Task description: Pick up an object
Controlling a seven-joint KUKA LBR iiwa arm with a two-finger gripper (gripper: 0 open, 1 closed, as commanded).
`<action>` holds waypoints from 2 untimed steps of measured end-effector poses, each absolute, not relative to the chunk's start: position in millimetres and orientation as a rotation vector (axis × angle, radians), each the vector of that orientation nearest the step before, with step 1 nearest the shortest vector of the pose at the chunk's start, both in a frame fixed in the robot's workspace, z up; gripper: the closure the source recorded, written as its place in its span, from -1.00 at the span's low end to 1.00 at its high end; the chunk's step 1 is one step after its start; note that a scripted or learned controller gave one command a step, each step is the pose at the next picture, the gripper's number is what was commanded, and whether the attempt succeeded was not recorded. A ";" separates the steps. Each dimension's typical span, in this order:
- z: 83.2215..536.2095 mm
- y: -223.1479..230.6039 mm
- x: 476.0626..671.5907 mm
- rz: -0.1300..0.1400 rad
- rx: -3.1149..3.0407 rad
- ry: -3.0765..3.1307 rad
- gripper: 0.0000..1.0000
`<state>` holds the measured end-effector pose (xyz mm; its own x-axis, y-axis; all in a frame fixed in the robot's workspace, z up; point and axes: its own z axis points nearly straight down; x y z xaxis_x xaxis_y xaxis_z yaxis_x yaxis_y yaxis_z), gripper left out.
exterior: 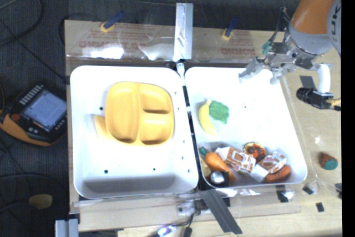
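The table (310, 136) carries two shallow white bins side by side. The left bin (83, 136) holds a yellow divided tray (138, 112), lying upside down near the bin's centre, with a paler yellow piece (100, 125) showing from under its 9 o'clock edge. The right bin (266, 114) holds the loose objects. Toward its 9 o'clock side lies a pale yellow, banana-shaped item (206, 118) with a green object (219, 112) touching its upper part. Along the 6 o'clock wall sits a cluster: an orange carrot-like piece (216, 162), a dark rounded item (217, 177), patterned red-and-white wrappers (241, 160) and a reddish-orange piece (278, 174).

The grey arm (313, 14), with its orange band, enters at 2 o'clock. The gripper (259, 71) hovers over the right bin's 12 o'clock rim, well apart from every object; its two fingers (248, 72) stand spread apart with nothing between them. A handheld controller (36, 114) lies on the floor at 9 o'clock.
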<state>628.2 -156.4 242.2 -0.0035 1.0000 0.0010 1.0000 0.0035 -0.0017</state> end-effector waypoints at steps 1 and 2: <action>90.7 -123.1 632.4 0.002 -2.164 -2.280 -1.00; 183.5 -69.8 606.3 0.001 -1.891 -2.509 -1.00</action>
